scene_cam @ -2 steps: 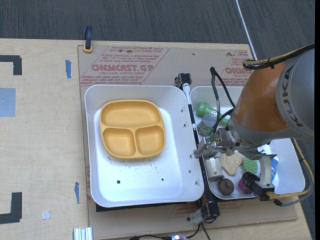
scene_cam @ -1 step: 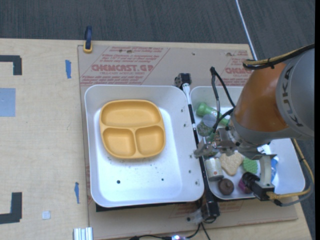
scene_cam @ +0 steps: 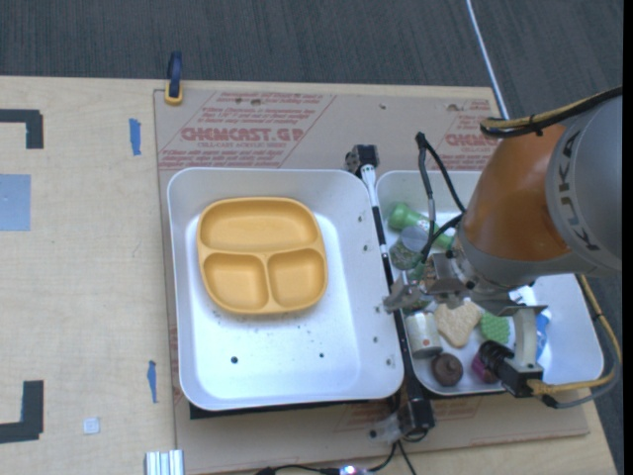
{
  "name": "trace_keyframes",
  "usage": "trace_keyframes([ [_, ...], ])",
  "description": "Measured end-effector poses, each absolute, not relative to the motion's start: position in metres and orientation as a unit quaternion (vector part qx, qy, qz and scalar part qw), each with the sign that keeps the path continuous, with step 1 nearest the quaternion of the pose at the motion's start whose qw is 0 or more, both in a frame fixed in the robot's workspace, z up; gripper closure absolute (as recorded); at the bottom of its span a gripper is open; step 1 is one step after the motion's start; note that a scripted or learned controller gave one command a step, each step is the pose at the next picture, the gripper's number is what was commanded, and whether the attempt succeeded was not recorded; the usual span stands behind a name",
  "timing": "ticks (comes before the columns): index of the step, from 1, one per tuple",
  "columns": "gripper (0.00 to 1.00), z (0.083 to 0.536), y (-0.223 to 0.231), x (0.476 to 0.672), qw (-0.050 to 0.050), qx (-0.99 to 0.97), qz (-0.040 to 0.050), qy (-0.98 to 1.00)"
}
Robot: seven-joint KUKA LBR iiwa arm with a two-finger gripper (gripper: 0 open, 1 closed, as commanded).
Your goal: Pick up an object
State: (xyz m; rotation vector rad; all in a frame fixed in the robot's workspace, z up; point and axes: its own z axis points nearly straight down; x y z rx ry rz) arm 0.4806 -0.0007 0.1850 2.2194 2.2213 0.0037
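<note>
The arm (scene_cam: 539,201) reaches in from the right and hangs over the right bin (scene_cam: 584,349), hiding much of it. Its gripper (scene_cam: 427,290) sits low near that bin's left wall, amid a heap of small things; whether the jaws are open or shut cannot be told (wrist and cables cover them). Just beside the gripper lie a tan cookie (scene_cam: 458,325), a small white bottle (scene_cam: 420,332), a brown disc (scene_cam: 447,368), a green piece (scene_cam: 404,216) and a clear bottle (scene_cam: 413,243). Nothing can be seen between the jaws. The left bin (scene_cam: 198,364) holds a yellow tray (scene_cam: 262,253) with three compartments, lying flat, well apart from the gripper.
</note>
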Motion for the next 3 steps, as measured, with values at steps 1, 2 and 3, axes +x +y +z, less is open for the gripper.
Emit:
trace_keyframes([
  [1, 0.0, 0.185, -0.0007, 0.4806, 0.001, 0.707, 0.0012, 0.707],
  [2, 0.0, 0.185, -0.0007, 0.4806, 0.001, 0.707, 0.0012, 0.707],
  [3, 0.0, 0.185, -0.0007, 0.4806, 0.001, 0.707, 0.0012, 0.707],
])
